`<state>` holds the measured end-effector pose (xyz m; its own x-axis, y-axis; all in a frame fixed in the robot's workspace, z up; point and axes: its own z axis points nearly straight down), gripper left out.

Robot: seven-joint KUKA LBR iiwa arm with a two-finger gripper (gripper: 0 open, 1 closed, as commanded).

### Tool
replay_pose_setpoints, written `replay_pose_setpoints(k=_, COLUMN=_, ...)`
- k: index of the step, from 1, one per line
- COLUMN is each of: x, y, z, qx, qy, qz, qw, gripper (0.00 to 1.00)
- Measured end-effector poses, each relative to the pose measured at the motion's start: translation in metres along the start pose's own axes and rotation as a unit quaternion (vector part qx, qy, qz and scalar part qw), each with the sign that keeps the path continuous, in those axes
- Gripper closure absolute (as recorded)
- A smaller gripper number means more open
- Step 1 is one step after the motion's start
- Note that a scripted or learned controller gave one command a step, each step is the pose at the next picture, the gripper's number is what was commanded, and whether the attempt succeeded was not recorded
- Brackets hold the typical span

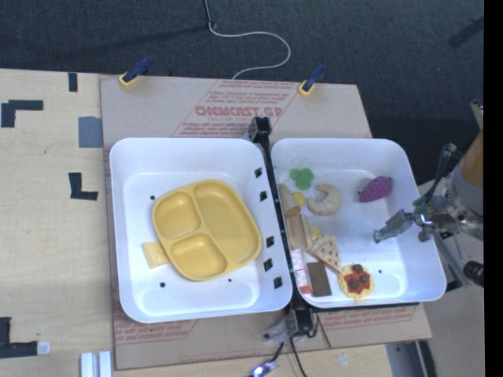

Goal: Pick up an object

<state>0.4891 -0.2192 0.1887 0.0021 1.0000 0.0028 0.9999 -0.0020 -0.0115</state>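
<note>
The arm comes in from the right edge of the camera view, its grey wrist lying low over the right-hand rim of the right bin (409,163). The gripper (387,232) points leftward into that bin, tilted slightly down, with its dark tip hanging above the bin's right side.

The gripper (379,236) hangs over the right white bin (393,149). The left white bin (126,157) touches that one on the side away from the gripper. Both sit on a printed cardboard sheet (236,108) on the wooden counter (39,226). Beyond the bins, two blue-and-yellow clamps (135,71) grip the sheet's far edge. A thin white cable (263,42) curls across the dark floor (354,22) behind them. Black tape marks (22,111) lie well apart from the gripper, past the left bin.
</note>
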Motion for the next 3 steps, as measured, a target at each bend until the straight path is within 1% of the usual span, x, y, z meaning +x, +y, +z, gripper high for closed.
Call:
replay_pose_setpoints(k=1, x=0.000, y=0.003, z=-0.004, qx=-0.005, qy=-0.001, qz=-0.001, qw=1.0000, gripper=0.00)
replay_pose_setpoints(k=2, x=0.000, y=0.005, z=0.040, qx=-0.003, qy=-0.001, qz=-0.002, qw=1.0000, gripper=0.00)
replay_pose_setpoints(k=3, x=0.000, y=0.009, z=0.084, qx=-0.003, qy=-0.001, qz=-0.002, qw=1.0000, gripper=0.00)
